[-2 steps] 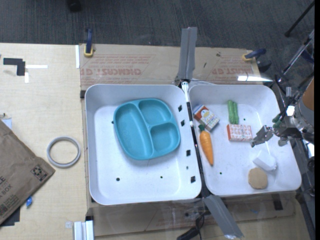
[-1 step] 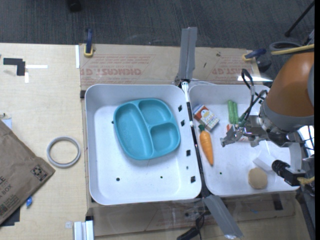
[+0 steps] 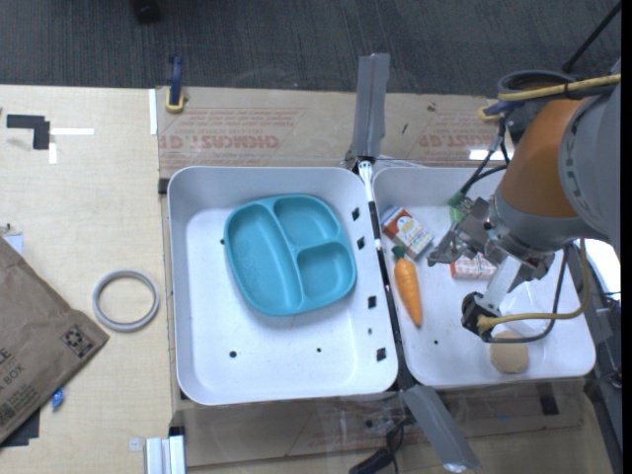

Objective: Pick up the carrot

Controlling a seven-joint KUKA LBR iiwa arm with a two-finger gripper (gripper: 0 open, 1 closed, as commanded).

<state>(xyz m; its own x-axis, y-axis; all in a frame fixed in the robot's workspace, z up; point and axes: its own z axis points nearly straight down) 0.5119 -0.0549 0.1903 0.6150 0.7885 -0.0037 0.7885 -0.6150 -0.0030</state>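
The orange carrot (image 3: 408, 290) lies lengthwise in the right bin (image 3: 434, 363), close to its left wall, with its thick end towards the back. My gripper (image 3: 446, 252) hangs over the middle of that bin, a short way right of the carrot's thick end and apart from it. The arm's own body hides much of the gripper from above. Nothing shows as held.
A blue divided plate (image 3: 290, 253) rests in the left bin (image 3: 197, 294). The right bin also holds a red-and-white packet (image 3: 407, 231), another red-and-white item (image 3: 475, 266) under the gripper, and a tan round piece (image 3: 511, 358). A hose loop (image 3: 513, 320) hangs off the arm. A tape ring (image 3: 125, 298) lies on the bench.
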